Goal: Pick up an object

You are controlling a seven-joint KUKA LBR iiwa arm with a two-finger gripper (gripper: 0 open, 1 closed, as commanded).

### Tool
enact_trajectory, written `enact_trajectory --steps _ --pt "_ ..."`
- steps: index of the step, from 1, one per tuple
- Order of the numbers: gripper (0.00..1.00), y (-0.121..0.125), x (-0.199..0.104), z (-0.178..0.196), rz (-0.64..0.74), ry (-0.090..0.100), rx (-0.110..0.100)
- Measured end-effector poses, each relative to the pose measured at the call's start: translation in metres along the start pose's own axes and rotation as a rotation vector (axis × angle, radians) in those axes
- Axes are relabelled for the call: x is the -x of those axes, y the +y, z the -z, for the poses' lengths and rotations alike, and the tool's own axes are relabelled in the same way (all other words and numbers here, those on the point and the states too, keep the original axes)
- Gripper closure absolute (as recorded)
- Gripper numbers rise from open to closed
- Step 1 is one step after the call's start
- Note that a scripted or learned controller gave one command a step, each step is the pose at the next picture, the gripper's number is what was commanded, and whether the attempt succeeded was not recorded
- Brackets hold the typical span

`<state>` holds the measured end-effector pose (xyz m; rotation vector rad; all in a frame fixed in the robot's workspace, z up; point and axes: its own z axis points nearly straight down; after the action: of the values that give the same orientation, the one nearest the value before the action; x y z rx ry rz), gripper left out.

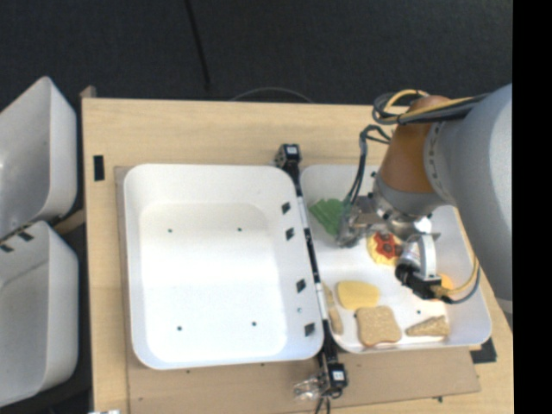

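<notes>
The right bin [332, 179] holds a green object [328, 213] near its left wall, a red and yellow object [383, 247] in the middle, a pale yellow piece [357, 294], a square tan piece [378, 325] and a tan wedge [429, 326] along the front. My gripper [352, 231] hangs low in this bin, just right of the green object and left of the red and yellow one. The wrist and its cables hide the fingertips.
The left bin [207, 266] lies beside the right one, joined by a black-clipped divider [302, 248]. Both rest on a wooden bench [190, 128]. White containers [30, 231] stand off the bench at the left. The grey arm [457, 153] covers the right bin's far right side.
</notes>
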<state>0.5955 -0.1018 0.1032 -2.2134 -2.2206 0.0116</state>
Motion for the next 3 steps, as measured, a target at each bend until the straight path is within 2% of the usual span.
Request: enact_trajectory --steps 1,2,3 --pt "1.00 -0.058 0.037 0.001 -0.009 0.000 0.001" --pt "1.00 -0.058 0.006 -0.007 -0.002 0.001 0.004" --pt "1.00 -0.001 -0.097 0.101 0.009 0.003 0.020"
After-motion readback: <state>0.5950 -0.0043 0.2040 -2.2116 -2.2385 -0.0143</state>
